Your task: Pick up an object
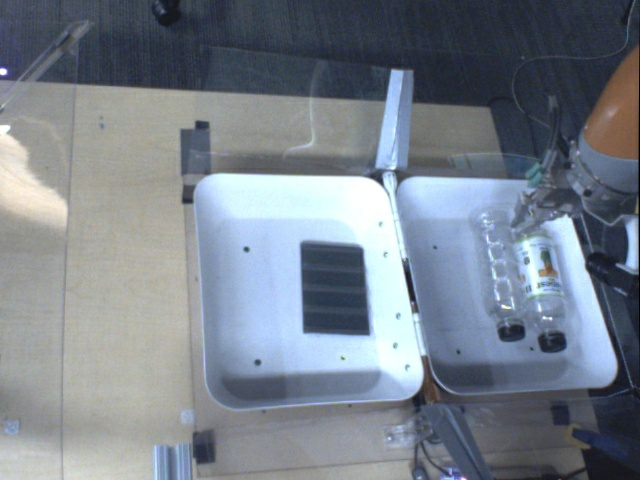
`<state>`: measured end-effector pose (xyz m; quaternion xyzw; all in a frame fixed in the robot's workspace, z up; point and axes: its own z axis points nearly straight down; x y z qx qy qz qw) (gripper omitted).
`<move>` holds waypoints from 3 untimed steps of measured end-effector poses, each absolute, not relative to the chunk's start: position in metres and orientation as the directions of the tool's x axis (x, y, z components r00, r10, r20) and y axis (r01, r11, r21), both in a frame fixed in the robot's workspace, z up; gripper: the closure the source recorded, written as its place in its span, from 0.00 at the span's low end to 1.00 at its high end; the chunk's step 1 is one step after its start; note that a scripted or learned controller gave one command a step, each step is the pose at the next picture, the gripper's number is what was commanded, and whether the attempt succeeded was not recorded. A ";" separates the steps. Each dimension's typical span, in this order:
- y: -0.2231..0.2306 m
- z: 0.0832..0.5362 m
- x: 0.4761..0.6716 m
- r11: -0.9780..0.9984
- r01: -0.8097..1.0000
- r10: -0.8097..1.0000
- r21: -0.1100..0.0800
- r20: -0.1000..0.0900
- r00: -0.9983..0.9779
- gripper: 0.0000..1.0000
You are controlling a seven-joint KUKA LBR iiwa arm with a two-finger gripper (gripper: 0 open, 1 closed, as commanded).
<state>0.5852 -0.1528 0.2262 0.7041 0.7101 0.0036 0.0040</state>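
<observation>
Two white bins are being kept side by side on the bench. The left bin [225, 268] is being used for a dark ribbed pad [335, 287], which is being kept flat near its middle. In the right bin [440, 348], two clear bottles are being kept side by side, black caps toward the near wall: a labelled bottle [541, 283] and a plain bottle [498, 278] just left of it. The gripper [537, 206] is being held over the bottles' far ends; how it is set cannot be told.
</observation>
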 end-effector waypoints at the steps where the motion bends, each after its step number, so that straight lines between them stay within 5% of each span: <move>1: -0.153 0.226 0.585 0.008 1.000 1.000 0.010 -0.001 -0.008 0.00; 2: -0.177 0.130 0.568 0.132 0.991 0.991 0.036 0.000 -0.132 0.00; 3: -0.178 0.097 0.595 0.196 0.980 0.980 0.032 0.023 -0.196 0.00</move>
